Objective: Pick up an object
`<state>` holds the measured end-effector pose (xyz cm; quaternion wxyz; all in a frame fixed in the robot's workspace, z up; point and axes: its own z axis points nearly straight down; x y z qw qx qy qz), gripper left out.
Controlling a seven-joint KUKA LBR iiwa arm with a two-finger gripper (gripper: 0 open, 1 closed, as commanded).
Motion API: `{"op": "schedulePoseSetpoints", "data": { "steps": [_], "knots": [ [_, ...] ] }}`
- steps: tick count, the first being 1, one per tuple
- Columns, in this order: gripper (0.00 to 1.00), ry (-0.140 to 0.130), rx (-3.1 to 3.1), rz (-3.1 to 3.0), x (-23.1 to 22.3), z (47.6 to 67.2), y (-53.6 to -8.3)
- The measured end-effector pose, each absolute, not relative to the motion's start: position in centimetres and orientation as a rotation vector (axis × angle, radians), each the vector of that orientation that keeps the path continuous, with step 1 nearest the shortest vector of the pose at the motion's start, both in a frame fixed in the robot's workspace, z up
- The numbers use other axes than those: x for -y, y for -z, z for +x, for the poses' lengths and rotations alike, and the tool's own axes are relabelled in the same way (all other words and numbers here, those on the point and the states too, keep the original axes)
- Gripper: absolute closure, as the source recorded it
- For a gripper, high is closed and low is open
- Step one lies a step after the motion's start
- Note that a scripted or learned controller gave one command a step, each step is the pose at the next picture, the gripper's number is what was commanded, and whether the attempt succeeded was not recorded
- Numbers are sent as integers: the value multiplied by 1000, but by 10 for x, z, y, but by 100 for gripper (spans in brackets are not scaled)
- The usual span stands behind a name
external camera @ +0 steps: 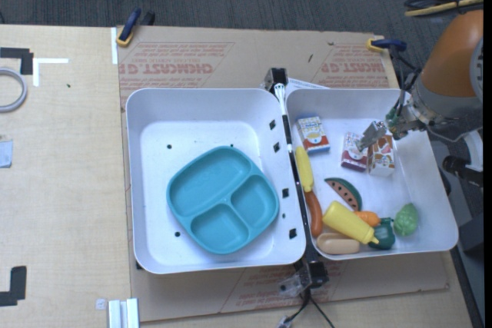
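Note:
My gripper (pixel 378 133) reaches in from the right over the right bin (pixel 430 188), its fingers spread a little just above a red-and-white carton (pixel 382 156) and a small dark-red packet (pixel 354 152). Nothing sits between the fingers. A blue-and-white box (pixel 311 131) lies further left. Along the bin's left wall lie a yellow corn cob (pixel 304 167) and an orange sausage (pixel 314 213). A watermelon slice (pixel 344 193), a yellow bottle (pixel 350 221), a bread roll (pixel 337 244) and a green vegetable (pixel 407 219) fill the near part.
The left bin (pixel 154 134) holds a teal divided plate (pixel 223 200). Clips (pixel 277 78) join the bins along the middle wall. Cardboard (pixel 184 57) lies under both bins, with blue clamps (pixel 128 26) at its far corners.

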<state>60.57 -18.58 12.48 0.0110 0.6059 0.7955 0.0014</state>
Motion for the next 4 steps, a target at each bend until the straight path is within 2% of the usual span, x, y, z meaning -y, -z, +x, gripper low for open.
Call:
{"op": "schedulePoseSetpoints", "data": {
  "steps": [1,2,3,4],
  "knots": [
    [100,-7,-2476,1888,186,607,-136],
    [0,-5,-2477,1889,186,607,-135],
    [100,-7,-2473,1887,187,608,-146],
    [0,-7,-2473,1888,187,608,-146]
  ]
}}
